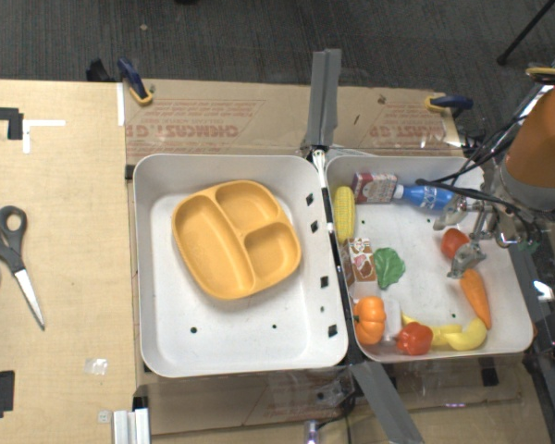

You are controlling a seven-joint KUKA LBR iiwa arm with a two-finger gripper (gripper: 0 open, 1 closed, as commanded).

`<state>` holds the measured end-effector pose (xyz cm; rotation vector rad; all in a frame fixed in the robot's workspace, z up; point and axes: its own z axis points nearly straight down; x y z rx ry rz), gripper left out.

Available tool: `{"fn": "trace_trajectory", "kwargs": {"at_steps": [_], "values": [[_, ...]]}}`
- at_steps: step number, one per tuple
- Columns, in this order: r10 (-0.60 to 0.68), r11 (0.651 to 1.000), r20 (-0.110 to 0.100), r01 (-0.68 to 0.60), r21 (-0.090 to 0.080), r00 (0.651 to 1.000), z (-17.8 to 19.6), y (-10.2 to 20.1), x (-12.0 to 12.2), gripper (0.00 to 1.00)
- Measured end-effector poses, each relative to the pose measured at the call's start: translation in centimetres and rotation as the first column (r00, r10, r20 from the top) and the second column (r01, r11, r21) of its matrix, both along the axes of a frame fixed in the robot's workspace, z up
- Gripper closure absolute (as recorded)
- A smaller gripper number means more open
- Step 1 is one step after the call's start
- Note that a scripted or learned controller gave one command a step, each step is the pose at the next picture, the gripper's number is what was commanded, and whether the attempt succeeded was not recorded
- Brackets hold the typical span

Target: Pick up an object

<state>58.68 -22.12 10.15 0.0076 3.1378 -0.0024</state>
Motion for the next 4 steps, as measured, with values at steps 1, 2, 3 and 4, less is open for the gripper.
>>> {"fn": "trace_trajectory", "kwargs": {"at_steps": [1,2,3,4], "values": [[-0.021,1.000,-0.002,0.021,0.003,1.000,-0.9,0.2,-5.3,0.00],[-0.017,1.000,0.002,0.017,0.001,1.000,0.1,0.2,-5.0,1.00],[-0.017,1.000,0.002,0.017,0.001,1.000,0.1,0.3,-5.0,0.00],[-0.033,0.999,0.021,0.033,-0.004,0.999,-0.4,-0.1,-10.1,0.00]]}}
